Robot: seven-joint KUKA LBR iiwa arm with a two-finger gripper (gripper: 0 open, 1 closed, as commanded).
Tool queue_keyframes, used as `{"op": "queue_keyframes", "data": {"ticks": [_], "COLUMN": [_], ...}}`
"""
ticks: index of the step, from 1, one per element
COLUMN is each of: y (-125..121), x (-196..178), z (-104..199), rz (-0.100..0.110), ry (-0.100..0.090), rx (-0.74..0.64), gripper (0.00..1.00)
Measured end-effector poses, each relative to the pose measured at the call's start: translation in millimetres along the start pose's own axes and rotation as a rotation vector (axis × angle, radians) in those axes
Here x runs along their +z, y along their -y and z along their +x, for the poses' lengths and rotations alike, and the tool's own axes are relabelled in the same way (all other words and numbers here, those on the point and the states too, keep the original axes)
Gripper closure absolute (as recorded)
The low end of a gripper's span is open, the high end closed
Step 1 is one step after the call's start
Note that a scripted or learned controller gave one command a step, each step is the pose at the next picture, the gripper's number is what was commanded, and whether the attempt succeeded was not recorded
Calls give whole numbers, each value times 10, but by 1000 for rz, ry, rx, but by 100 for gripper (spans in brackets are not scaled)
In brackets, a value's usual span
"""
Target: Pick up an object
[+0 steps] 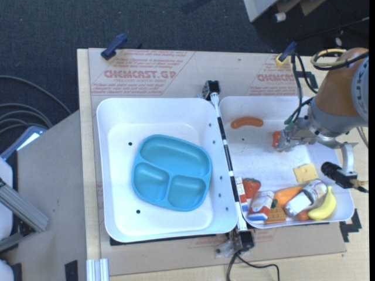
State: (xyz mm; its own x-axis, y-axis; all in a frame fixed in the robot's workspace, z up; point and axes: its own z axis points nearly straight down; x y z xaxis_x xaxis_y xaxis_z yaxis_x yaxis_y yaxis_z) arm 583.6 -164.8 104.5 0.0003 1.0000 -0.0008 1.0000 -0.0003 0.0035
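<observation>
A plywood-topped counter [176, 69] carries two shallow white bins side by side, joined along a black seam so items can pass from one to the other. The left bin [111, 174] holds a blue divided plate [171, 172] lying flat in its middle, compartments facing up. The right bin [258, 107] holds the small items. The grey arm [343, 92], with its orange band, reaches in from the right and bends down over that bin, which suggests it is seeking something there. Its gripper [286, 139] sits low near the bin floor, just beside a small orange-red piece [276, 138]; I cannot tell whether the fingers are apart or closed, or whether they grip that piece. A hot dog [246, 122] lies loose nearby towards the back. A slice of cheese [305, 172] lies apart in front. Heaped in the near corner, likely where they slid together, are a banana [326, 206], a carrot [286, 194], a strawberry [251, 187] and a small carton [262, 202].
</observation>
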Motion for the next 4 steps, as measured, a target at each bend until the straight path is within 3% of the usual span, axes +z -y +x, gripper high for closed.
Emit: {"op": "queue_keyframes", "data": {"ticks": [1, 2, 3, 4], "y": [1, -650, -658, -657], "x": [1, 200, 93, 95], "z": [0, 17, 16, 18], "rz": [0, 3, 1, 1], "ry": [0, -1, 2, 1], "rx": [0, -2, -3, -3], "gripper": [0, 0, 100, 0]}}
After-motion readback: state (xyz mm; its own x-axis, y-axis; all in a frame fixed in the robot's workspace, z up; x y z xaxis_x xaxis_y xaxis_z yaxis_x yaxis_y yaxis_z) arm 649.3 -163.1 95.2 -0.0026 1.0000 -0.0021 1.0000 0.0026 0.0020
